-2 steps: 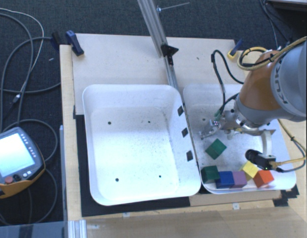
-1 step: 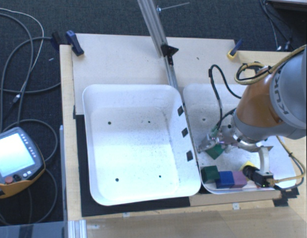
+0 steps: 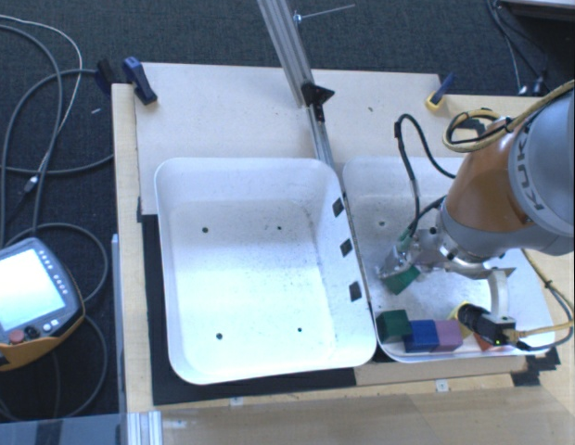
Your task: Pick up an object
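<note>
Closest to me, along the near wall of the shallow white plastic bin (image 3: 380, 193) that the arm is working in, three small blocks sit in a row, touching one another: a dark green cube (image 3: 392, 324), then a blue block (image 3: 422, 335), then a pinkish-purple block (image 3: 449, 334). A little deeper into that bin, above the dark green cube and apart from it, a smaller, lighter green piece (image 3: 402, 280) lies tilted right at the tip of the two-finger gripper (image 3: 397, 267). It touches the metal there, but from this angle I cannot tell whether the gripper is clamped on it or merely resting against it. The grey arm with its orange band (image 3: 510, 193) leans in over the bin's outer side. Hard against the bin's other side stands the second white bin (image 3: 250, 248), with three small black clips (image 3: 345, 247) along the shared wall. Beyond the bin's far wall an aluminium rail (image 3: 286, 40) rises at a slant, a yellow clamp (image 3: 439, 98) grips the bench edge just past the bin's far corner, and a blue clamp (image 3: 139, 79) sits well away at the opposite far corner.
</note>
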`<state>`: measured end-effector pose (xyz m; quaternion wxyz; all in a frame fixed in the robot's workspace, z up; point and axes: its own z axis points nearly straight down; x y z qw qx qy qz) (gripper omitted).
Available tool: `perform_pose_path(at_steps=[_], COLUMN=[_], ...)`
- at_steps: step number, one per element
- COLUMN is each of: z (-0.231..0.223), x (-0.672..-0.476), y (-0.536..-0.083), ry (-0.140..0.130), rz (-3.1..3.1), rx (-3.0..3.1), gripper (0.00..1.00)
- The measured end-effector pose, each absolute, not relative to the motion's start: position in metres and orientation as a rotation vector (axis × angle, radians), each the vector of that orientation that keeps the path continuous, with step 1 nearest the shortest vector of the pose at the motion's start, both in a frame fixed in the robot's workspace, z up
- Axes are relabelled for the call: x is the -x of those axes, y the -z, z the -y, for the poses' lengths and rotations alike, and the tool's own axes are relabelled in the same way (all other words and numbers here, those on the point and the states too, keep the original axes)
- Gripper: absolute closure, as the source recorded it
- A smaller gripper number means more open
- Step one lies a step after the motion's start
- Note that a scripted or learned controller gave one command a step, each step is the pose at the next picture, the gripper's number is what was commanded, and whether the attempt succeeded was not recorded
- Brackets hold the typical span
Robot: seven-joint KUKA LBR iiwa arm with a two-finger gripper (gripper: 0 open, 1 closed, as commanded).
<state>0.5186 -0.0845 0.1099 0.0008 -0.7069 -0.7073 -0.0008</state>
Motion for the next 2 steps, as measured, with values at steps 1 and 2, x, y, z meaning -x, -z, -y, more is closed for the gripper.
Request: perform_pose_path(at_steps=[1,2], z=[0.008,-0.08], x=[-0.573,-0.595], y=[-0.204,-0.199], ry=[0.014,0.006], rz=[2.236,2.231], rx=[2.215,2.21], gripper=[1.0,1.0])
